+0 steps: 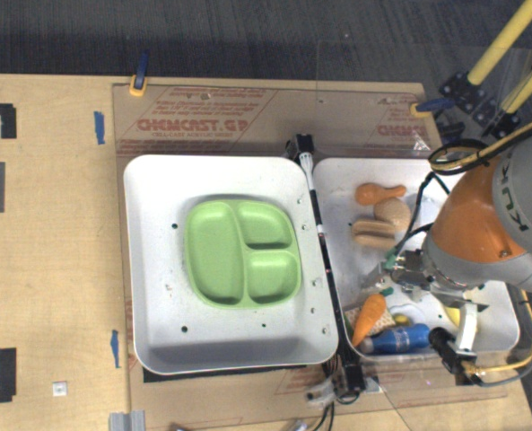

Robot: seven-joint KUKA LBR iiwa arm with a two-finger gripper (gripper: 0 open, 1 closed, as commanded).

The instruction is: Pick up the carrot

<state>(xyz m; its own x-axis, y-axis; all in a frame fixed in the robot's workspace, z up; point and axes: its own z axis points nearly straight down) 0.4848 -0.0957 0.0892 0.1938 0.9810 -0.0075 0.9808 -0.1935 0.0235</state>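
Carrot point(369, 317) just left of gripper point(398, 281) and below it, long axis slanting; gripper's state impossible to tell.

The table point(50, 268) (pale wood, marked with black tape corners) carries a printed cardboard sheet point(248, 115), and on that sheet two white bins sit side by side: left bin point(158, 330), right bin point(337, 173).

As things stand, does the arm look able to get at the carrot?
Probably yes. The carrot lies in the right bin, its top uncovered, and the arm hangs over that bin just beside it. A blue bottle close alongside may crowd a grasp.
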